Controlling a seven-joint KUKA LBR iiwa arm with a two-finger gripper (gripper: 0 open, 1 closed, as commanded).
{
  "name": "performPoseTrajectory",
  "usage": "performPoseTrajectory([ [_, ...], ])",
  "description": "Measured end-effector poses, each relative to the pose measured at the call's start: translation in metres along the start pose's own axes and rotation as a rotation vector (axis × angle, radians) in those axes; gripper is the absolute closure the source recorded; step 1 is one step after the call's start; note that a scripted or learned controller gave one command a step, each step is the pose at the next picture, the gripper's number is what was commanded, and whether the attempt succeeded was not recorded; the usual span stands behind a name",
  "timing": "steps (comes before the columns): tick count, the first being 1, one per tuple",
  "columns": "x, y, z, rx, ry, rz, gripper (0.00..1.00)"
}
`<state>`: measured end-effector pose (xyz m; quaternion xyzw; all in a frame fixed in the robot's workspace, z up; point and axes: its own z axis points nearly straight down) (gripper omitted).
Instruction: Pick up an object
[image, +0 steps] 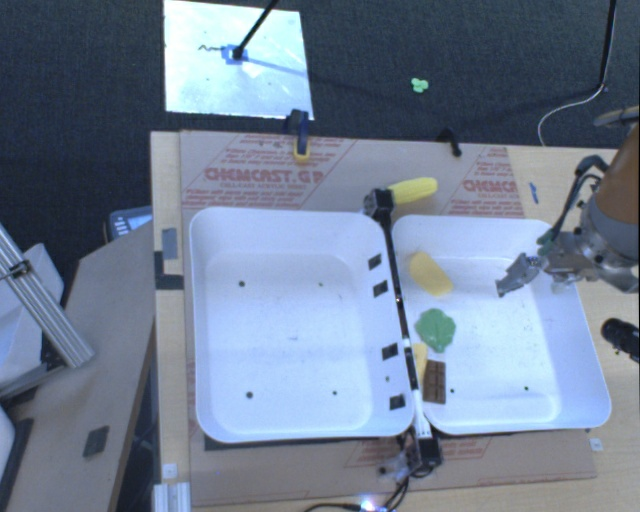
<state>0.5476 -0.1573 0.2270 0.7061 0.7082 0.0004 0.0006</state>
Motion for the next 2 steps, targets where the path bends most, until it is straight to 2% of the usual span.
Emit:
performPoseTrajectory([
  [1, 0.0, 0.001, -0.011, -0.004, -0.001, -0.003, 1.0],
  [2, -0.035, -0.012, -0.164, -0.018, -0.008, 0.004, 1.0],
])
